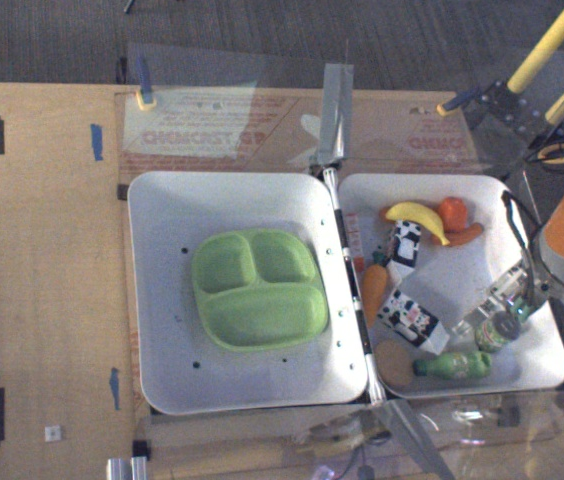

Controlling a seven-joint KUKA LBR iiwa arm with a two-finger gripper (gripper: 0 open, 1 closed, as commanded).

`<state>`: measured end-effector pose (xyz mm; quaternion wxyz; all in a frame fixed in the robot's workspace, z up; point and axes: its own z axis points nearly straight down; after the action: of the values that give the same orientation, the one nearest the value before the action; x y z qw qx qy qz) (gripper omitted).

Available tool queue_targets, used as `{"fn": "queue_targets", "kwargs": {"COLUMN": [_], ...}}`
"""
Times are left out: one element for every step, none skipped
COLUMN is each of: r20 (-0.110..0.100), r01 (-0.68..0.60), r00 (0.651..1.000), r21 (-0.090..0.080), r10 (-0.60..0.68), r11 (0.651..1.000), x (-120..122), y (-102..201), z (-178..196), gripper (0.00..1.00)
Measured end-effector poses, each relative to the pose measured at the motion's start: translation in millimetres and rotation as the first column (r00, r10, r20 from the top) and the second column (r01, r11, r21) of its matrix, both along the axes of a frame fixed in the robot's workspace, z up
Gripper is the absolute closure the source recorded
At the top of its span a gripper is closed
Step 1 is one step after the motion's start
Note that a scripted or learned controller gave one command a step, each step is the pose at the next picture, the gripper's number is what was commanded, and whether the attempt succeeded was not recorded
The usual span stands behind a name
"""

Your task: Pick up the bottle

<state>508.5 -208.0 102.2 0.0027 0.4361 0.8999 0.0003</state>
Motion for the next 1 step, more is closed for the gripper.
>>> {"fn": "queue_targets", "kwargs": {"r20": [-0.005], "r01": [0.068], "r00": [0.998], "r21": [0.003], "r10": [-0.068], "r11": [0.998], "x": [-28.7], "y": [85.7], "z": [1.5], "gripper": [0.0]}}
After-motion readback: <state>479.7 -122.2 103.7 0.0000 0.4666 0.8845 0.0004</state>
